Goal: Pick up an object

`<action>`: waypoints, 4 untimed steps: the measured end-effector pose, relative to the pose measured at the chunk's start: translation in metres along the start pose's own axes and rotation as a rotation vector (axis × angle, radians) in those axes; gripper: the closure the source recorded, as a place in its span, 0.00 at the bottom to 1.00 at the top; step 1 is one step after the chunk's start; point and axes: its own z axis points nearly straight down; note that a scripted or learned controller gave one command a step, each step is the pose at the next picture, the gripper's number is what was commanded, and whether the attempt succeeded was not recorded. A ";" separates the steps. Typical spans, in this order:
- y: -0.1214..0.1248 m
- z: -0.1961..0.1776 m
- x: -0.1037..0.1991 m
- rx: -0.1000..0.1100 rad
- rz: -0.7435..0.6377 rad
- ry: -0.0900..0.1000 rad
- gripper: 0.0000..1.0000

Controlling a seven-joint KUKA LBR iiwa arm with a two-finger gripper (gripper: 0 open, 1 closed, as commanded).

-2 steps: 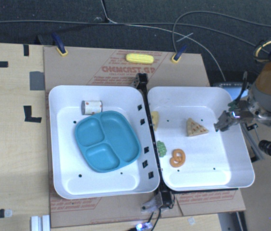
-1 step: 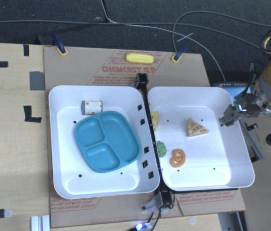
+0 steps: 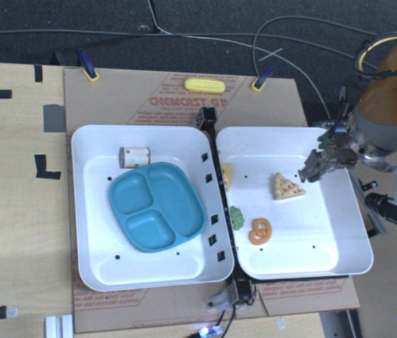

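The right bin (image 3: pixel 339 255) holds a pizza-slice toy (image 3: pixel 286 187), a pretzel (image 3: pixel 260 231), a green broccoli piece (image 3: pixel 236 217) and a pale yellow piece (image 3: pixel 226 174) by the divider. My gripper (image 3: pixel 310 172) hovers over the right bin's right part, just right of the pizza slice, with its dark fingers pointing down and left. Nothing shows between them.
The left bin (image 3: pixel 89 259) holds a blue divided plate (image 3: pixel 158 205) and a small white cylinder (image 3: pixel 134 156). A yellow corn cob (image 3: pixel 204 86) lies on the cardboard behind the bins. Cables run across the dark floor at the back.
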 end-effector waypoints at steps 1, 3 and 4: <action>0.011 0.007 0.056 0.001 0.000 -0.001 1.00; -0.001 0.028 0.166 0.003 0.000 0.000 1.00; 0.001 0.028 0.209 0.002 0.000 0.000 1.00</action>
